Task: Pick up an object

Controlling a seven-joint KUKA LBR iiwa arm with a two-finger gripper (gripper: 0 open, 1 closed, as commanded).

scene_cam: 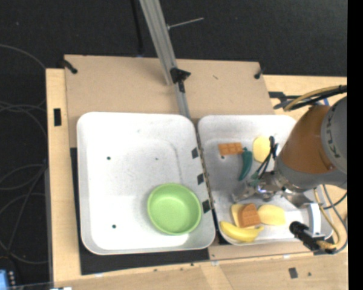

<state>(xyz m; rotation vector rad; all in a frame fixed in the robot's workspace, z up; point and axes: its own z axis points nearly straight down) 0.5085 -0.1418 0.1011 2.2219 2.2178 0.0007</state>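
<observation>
Reaching Into a Crowded Bin: Risks at the Grasp

Hovering low in the right bin [215, 128], the gripper [258, 188] sits just above a tight cluster of toy food near the bin's front edge. Whether it is apart, together or clamped on anything I cannot tell; the wrist and dark cabling mask that spot.

Candidate objects, all in the right bin:
- banana [239, 231], against the front wall, touching the plate-like dish [230, 239] beneath the cluster
- orange-brown block [248, 216], just behind the banana
- pale yellow lemon-shaped piece [272, 214], beside the block
- green pepper-like piece [246, 164] and round yellow fruit [262, 147], further back
- small orange cracker-like piece [230, 149], alone near the divider

The left bin [97, 162] holds a green bowl [174, 208], well apart from the arm.

Likely trouble, as I judge it:
- Crowding. Front items touch one another, so a descent could land on two at once, pinch neither, and push them apart.
- Rounded shapes. Lemon piece and banana would probably squirt out from a closing pinch unless centred.
- Wall proximity. Banana lies tight to the front wall; one side of the gripper may strike the rim.
- Cables hang near the green piece and could snag or drag it.
- Grip unconfirmed, so a lift from here may come up with nothing.
</observation>
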